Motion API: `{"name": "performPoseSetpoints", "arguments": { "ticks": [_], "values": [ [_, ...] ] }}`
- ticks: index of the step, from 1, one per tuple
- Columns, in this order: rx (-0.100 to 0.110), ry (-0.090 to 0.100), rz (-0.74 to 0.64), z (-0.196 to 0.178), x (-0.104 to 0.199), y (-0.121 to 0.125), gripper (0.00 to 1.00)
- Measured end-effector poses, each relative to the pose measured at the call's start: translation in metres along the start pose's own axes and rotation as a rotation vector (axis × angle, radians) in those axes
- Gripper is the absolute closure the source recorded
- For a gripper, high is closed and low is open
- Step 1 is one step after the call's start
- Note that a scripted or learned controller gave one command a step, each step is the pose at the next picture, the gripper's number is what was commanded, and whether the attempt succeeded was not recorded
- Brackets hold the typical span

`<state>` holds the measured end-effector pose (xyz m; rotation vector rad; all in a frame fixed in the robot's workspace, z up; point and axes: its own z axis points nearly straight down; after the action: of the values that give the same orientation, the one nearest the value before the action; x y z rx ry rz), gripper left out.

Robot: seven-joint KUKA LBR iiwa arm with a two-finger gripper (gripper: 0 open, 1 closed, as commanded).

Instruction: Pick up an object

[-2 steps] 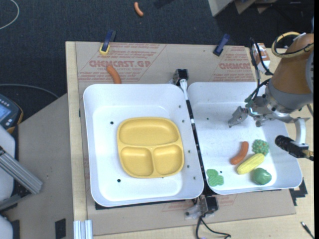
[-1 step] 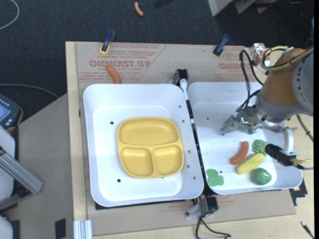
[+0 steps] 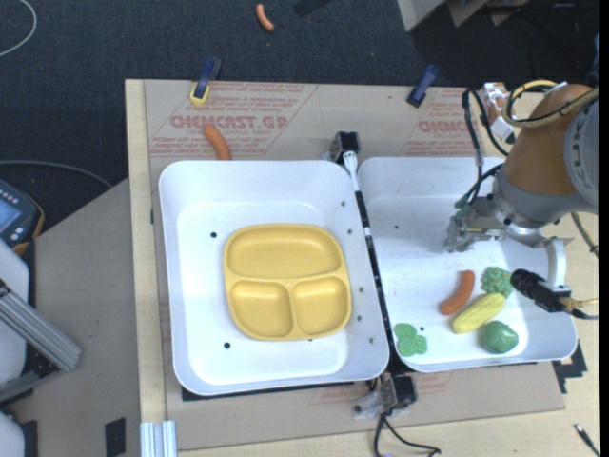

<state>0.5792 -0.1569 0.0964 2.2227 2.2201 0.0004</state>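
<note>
In the right bin (image 3: 409, 203) lie a red-orange sausage (image 3: 458, 292), a yellow corn cob (image 3: 478, 312), a green pepper (image 3: 499, 336), a small broccoli floret (image 3: 496, 280) and a flat green leafy piece (image 3: 410, 340). My gripper (image 3: 466, 233) hangs below the orange wrist band, over the bin's middle right, just above and behind the sausage and the broccoli. I see nothing held in it. The fingers are too small and dark to read.
The left bin (image 3: 190, 255) holds a yellow divided plate (image 3: 286, 281). A loose orange sausage (image 3: 218, 142) lies on the cardboard behind the left bin, and another (image 3: 265, 17) on the dark floor. A black clamp (image 3: 347, 147) sits between the bins at the back.
</note>
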Motion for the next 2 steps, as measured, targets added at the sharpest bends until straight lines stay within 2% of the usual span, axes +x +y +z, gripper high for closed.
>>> {"name": "performPoseSetpoints", "arguments": {
  "ticks": [2],
  "values": [
    [-0.007,-0.004,-0.001,-0.107,-0.021,-0.001,1.0]
  ]
}}
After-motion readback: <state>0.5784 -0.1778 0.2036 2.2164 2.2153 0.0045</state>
